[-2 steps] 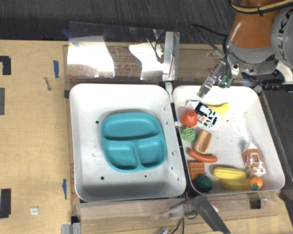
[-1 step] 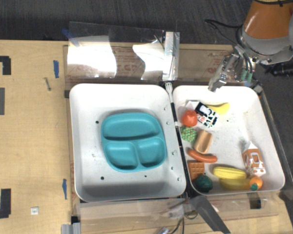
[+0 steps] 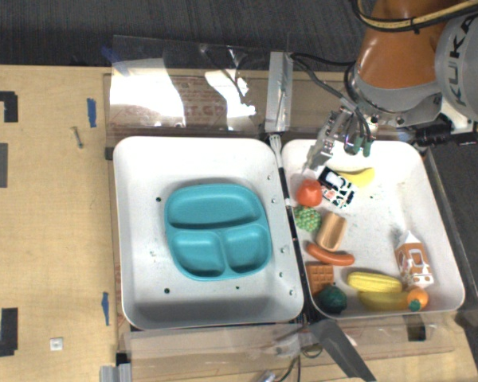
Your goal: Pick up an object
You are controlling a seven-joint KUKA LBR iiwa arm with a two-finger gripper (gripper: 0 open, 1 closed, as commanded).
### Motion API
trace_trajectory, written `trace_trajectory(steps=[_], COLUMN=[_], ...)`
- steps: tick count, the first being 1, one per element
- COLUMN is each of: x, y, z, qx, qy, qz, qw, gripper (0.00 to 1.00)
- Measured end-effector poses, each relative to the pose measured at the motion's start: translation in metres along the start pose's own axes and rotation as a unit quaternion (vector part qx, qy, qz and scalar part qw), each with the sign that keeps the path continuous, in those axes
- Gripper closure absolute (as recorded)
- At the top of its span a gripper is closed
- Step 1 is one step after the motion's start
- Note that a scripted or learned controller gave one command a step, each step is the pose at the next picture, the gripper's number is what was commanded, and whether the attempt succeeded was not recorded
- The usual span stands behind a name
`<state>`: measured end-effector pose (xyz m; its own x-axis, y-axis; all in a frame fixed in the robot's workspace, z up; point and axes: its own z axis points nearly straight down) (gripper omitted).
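My gripper (image 3: 338, 146) hangs over the back left part of the right bin (image 3: 438, 213), its fingers apart with nothing between them. Just below it lie a yellow banana (image 3: 357, 173) and a small black-and-white box (image 3: 337, 189). A red tomato (image 3: 309, 193) sits to the left of the box, against the bin's left wall. Further forward lie a green cluster (image 3: 307, 218), a tan cylinder (image 3: 331, 231), a red sausage (image 3: 331, 255), a waffle piece (image 3: 320, 275) and a dark green round fruit (image 3: 331, 298).
At the right bin's front lie a yellow corn-like piece (image 3: 374, 281), a small orange (image 3: 417, 299) and a white-and-orange carton (image 3: 413, 263). The left bin (image 3: 135, 173) holds a teal divided tray (image 3: 217, 231). A clear plastic sheet (image 3: 183, 94) stands behind the bins.
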<state>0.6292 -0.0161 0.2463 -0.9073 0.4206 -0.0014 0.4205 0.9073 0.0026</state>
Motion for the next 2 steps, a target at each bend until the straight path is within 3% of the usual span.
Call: trace_trajectory(steps=[1,2], x=[-0.017,0.026], y=[0.029,-0.054], z=[0.024,0.03], qx=[0.001,0.002], qy=[-0.001,-0.001], qz=[0.02,-0.017], qw=[0.9998,0.9998], gripper=[1.0,1.0])
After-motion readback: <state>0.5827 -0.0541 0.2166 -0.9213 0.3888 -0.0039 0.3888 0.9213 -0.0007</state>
